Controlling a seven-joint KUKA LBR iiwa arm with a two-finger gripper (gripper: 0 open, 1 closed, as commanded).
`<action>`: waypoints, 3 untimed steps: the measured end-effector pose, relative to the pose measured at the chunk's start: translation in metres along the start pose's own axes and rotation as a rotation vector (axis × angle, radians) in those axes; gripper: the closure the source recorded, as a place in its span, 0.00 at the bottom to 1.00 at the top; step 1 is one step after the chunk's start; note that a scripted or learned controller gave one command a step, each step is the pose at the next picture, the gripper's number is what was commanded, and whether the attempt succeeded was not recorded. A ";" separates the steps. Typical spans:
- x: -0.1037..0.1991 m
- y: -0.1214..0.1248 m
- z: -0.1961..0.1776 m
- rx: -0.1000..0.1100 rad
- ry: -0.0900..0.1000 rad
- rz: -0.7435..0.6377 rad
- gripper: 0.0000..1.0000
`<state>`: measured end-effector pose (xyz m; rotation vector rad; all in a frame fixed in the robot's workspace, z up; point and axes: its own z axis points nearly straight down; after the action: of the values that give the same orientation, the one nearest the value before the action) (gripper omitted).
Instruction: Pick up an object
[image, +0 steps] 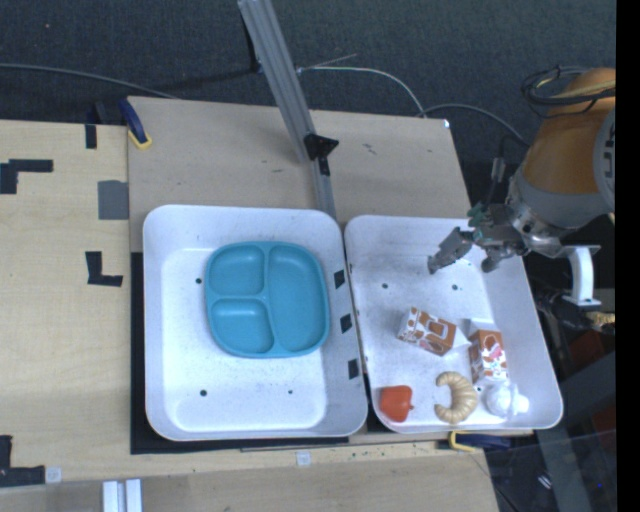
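The grey two-finger gripper (467, 252) hangs over the far part of the right shallow white plastic bin (400, 245), its two dark fingers spread apart with nothing between them, so it is released and empty. It sits over bare bin floor, which suggests it is poised above the bin before choosing a target, not yet committed to one.

All the candidates for picking lie in the near half of that same bin, well apart from the gripper. A small brown-and-white patterned carton (427, 331) rests tilted near the middle. To its right, against the bin's right wall, lies a red-and-white printed packet (487, 356). Along the near edge sit a small red rounded toy (396, 402), a tan croissant-shaped toy (456, 396) and a small white lump (503, 402) in the near-right corner. The patterned carton stands clear of walls and neighbours, so it looks the easiest to grasp; the corner items leave little room for fingers.

The left white bin (170, 300) holds a blue three-compartment plastic plate (267, 299), lying flat.
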<state>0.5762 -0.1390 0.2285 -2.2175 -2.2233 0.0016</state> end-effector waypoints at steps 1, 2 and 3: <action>0.000 0.000 0.000 0.000 0.000 0.000 0.00; 0.007 0.004 0.061 0.006 0.000 0.001 0.00; 0.001 -0.005 0.116 0.005 0.000 0.002 0.00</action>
<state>0.5707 -0.1383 0.1125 -2.2171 -2.2186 0.0079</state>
